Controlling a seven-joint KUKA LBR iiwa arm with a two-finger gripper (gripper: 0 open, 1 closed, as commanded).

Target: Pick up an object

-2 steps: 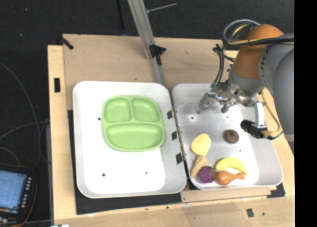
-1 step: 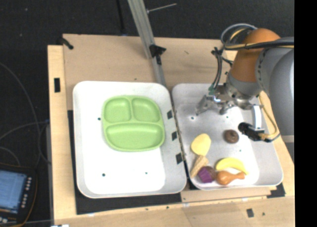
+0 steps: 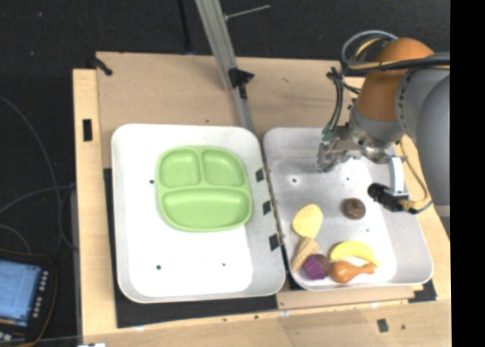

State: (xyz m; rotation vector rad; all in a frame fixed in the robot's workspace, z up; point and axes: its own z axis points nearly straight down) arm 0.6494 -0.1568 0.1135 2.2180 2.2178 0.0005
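The wooden bench [image 3: 151, 88] is carrying two shallow white bins side by side, the left bin [image 3: 136, 262] and the right bin [image 3: 409, 254], their inner rims nearly touching so that the arm can be reaching either one. The grey arm [image 3: 424, 118] with its orange band is coming in from the right and is leaning over the far part of the right bin. In the left bin a green divided plate [image 3: 203, 188] is lying flat toward the far side, well apart from all the small items. The gripper [image 3: 327, 157] is hanging over bare bin floor at the far-left part of the right bin; how wide it is standing I cannot tell, and nothing is showing in its grasp. The pickable things are gathering in the near part of that bin, probably because they have been dropped loosely: a yellow banana [image 3: 355, 251] is lying beside an orange-brown drumstick toy [image 3: 350, 269], a pale yellow chip-shaped piece [image 3: 307, 220] is resting above a tan wedge [image 3: 305, 249], a purple piece [image 3: 314, 267] is sitting against the wedge, and a small brown round object [image 3: 353, 207] is sitting alone, nearest the gripper. By my judgement the pick is not yet made, and the lone brown one is offering the clearest approach.
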